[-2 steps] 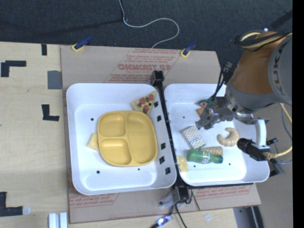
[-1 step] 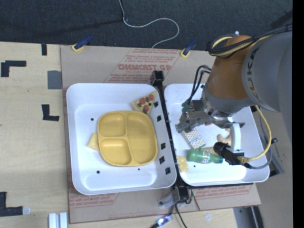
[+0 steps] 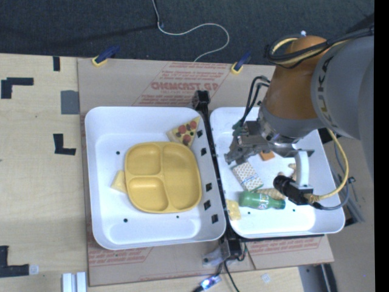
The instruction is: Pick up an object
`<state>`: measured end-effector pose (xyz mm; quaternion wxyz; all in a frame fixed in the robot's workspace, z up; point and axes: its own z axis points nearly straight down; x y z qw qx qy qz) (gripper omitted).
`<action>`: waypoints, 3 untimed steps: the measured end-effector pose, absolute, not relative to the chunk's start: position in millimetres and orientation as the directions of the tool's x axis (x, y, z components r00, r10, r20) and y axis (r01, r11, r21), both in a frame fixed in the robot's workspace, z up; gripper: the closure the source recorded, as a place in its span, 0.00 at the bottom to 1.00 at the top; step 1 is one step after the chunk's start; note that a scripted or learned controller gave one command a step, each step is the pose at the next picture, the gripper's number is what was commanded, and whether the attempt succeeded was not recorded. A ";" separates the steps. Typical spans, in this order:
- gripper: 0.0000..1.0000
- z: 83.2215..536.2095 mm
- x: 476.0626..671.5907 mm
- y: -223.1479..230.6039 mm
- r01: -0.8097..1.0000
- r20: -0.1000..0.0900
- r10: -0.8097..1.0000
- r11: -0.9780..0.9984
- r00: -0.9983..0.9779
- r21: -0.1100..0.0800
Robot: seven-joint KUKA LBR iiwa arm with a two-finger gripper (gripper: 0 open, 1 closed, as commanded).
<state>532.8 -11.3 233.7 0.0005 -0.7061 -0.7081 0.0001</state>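
Hovering low in the right bin (image 3: 322, 224), gripper (image 3: 243, 154) just above a checkered packet (image 3: 247, 175), likely the pick target. Grip state impossible to tell. Green bottle (image 3: 261, 200) just beyond the packet; yellow divided plate (image 3: 163, 177) across the divider.

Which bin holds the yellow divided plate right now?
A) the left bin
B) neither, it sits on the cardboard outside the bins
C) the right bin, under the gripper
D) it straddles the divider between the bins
A: the yellow divided plate lies flat inside the left bin, while the gripper is over the right bin, near a green bottle.
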 end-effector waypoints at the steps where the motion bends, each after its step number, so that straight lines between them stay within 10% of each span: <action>1: 1.00 232.2 532.7 -15.2 1.000 0.000 1.000 0.001 -0.001 -0.003; 3: 1.00 213.3 531.2 -14.2 1.000 -0.002 1.000 0.001 -0.001 -0.004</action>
